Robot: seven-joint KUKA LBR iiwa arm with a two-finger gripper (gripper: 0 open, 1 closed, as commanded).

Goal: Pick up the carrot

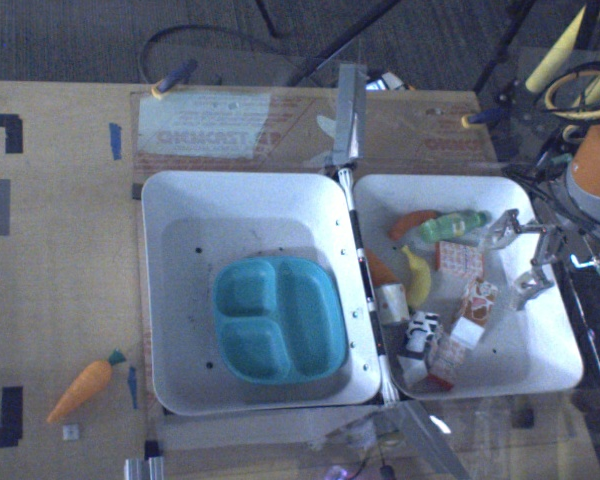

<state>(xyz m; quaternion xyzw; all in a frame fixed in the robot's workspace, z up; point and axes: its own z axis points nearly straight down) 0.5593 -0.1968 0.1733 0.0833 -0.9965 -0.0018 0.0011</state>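
A toy carrot, orange with a green top, lies on the wooden bench outside the bins, at the lower left. My gripper hangs over the right side of the right bin, far from that carrot. Its two metal fingers are spread open with nothing between them. An orange, elongated object lies at the back of the right bin beside a green bottle; I cannot tell what it is.
The left bin holds a blue divided tray. In the right bin lie a banana, a red-and-white box, a can, a carton and a small orange piece by the divider.
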